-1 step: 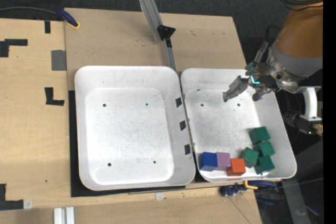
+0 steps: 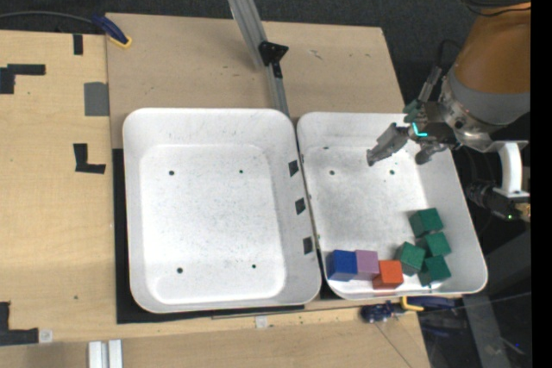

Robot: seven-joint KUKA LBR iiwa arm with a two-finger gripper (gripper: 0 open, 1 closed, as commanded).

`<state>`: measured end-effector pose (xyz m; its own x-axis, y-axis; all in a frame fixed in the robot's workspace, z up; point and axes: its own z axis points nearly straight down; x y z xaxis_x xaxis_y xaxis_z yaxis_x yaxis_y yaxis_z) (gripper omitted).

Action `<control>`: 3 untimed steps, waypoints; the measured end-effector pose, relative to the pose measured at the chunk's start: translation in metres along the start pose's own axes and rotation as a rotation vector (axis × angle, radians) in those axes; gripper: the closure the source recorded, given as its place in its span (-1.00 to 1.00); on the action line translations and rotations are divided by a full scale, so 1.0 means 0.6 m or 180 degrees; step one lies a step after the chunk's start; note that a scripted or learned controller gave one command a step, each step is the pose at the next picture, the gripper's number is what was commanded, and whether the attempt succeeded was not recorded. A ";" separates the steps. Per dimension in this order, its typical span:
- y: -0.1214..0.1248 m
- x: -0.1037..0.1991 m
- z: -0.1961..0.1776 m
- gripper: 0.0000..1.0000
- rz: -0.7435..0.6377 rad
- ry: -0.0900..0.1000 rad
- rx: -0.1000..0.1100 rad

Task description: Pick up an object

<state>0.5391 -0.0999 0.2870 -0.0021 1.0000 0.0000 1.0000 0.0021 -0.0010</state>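
Here, the right bin (image 2: 345,134) holds green blocks (image 2: 429,241), a blue block (image 2: 342,262), a purple block (image 2: 366,261) and an orange block (image 2: 390,272). The gripper (image 2: 401,146) hangs open above it, holding nothing.

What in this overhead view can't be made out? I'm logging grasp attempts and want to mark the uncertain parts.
- Gripper, camera view: too small and dark against the right bin to tell how it is set.
- Green blocks: bunched together, so their count is unclear.
- Arm: cut off by the right and top edges.
- Blue block, purple block, orange block: packed in a row, contact unclear.
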 end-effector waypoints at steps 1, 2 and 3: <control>-0.008 -0.013 0.082 -1.00 0.0006 -0.0001 0.0015; 0.002 -0.003 0.163 -1.00 0.0002 0.0001 0.0018; 0.004 0.013 0.246 -1.00 0.0003 0.0002 0.0019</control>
<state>0.5411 -0.0923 0.1396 -0.0012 1.0000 0.0005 1.0000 0.0012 -0.0071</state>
